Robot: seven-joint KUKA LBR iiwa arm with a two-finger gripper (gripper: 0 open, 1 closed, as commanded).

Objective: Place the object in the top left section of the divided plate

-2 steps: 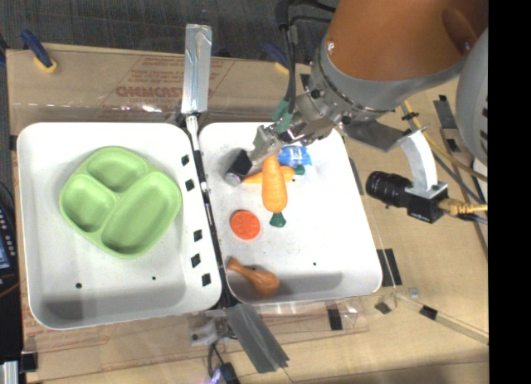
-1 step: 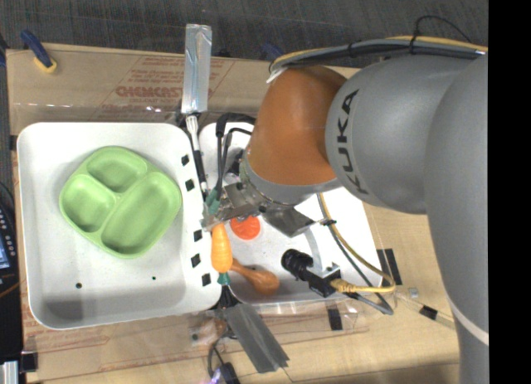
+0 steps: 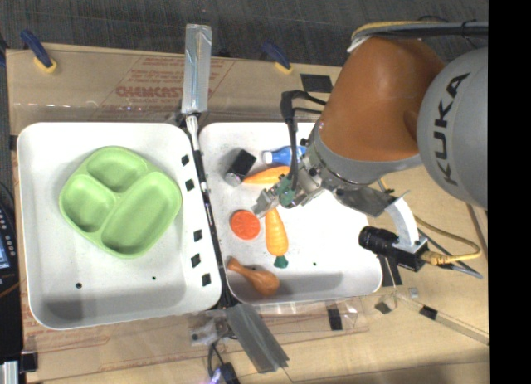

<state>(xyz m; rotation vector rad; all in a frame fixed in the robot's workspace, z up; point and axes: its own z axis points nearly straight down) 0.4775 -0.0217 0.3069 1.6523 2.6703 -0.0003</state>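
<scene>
Your pincer hangs low over the right bin, right at the top end of the carrot; you can't tell from this angle how wide it is or whether it has hold of anything, the wrist hides too much. The carrot lies on the bin floor beside the red disc, with the drumstick nearer the front wall, and a black block, a blue piece and an orange piece up by the arm. The plate sits in the left bin, well apart, all three sections bare green. So nothing is placed yet: judging by this, you're at the grasp stage, probably on the carrot. Left to do: lift, carry across the divider, drop in the plate's top left section.
</scene>
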